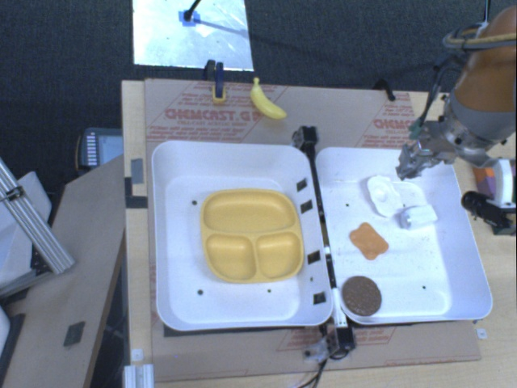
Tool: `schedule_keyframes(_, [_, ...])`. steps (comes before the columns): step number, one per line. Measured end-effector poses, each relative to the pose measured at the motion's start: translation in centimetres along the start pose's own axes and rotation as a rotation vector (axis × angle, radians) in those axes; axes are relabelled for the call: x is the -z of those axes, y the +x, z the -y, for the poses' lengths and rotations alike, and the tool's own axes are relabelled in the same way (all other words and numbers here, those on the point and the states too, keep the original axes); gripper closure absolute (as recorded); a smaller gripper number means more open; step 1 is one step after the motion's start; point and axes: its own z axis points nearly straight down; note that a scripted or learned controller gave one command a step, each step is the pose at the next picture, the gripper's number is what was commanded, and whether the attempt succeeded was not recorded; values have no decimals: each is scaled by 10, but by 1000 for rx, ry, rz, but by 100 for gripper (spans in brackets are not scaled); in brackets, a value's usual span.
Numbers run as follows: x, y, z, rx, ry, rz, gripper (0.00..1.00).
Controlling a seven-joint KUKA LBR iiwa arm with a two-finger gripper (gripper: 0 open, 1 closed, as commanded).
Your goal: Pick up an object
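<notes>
Gripper (410, 162) above the right bin's (460, 297) far edge

We read "CHEMCAST" in red on the board (194, 113). The nearest thing is a white lump (382, 191) just below; we cannot tell the gripper's state.

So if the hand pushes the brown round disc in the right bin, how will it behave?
The brown disc looks flat and low, so it would probably slide, not tip or roll. It lies near the right bin's front wall, which may stop it.
</notes>
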Motion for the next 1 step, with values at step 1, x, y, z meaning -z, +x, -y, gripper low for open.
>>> schedule_keyframes(1, [-3, 52, -7, 1, -1, 0, 100])
